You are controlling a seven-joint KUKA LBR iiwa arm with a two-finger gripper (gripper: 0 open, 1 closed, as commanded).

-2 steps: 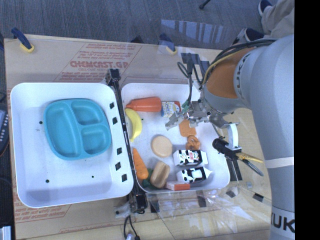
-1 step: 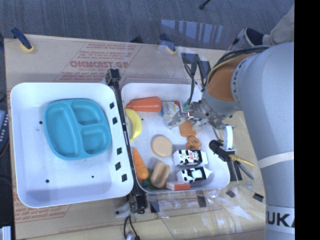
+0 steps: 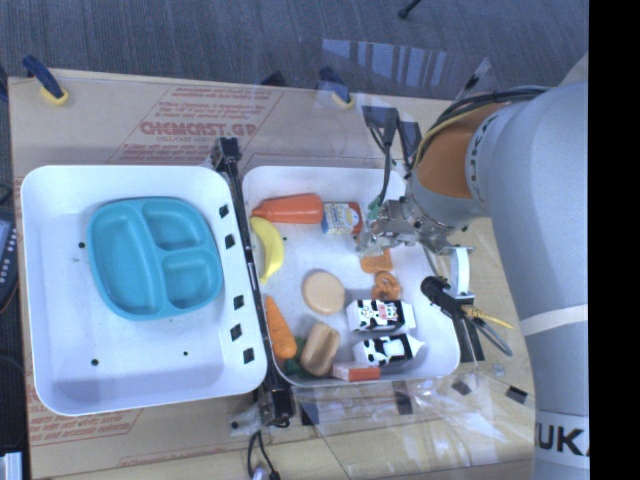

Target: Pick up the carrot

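Two white bins sit side by side on the desk (image 3: 90,118). The left bin (image 3: 50,298) carries a blue divided plate (image 3: 155,256), lying flat near its middle. The right bin (image 3: 300,180) is crowded. The carrot (image 3: 280,330) lies along that bin's left wall, towards the near corner, its tip close to a tan bread roll (image 3: 320,346). Above it curves a yellow banana (image 3: 268,246), and beyond that an orange-red pepper (image 3: 290,208) rests near the far wall beside a small carton (image 3: 343,217). A round beige cookie (image 3: 323,292) sits mid-bin, with two black-and-white milk cartons (image 3: 380,332) stacked towards the near right corner.

The grey arm (image 3: 540,188) reaches in from the right, its orange band above the wrist, and the jaws (image 3: 378,236) hang over the right half of this bin, just above a small orange piece (image 3: 377,262), well apart from the carrot. Whether the jaws are spread or pressed together, I cannot tell.
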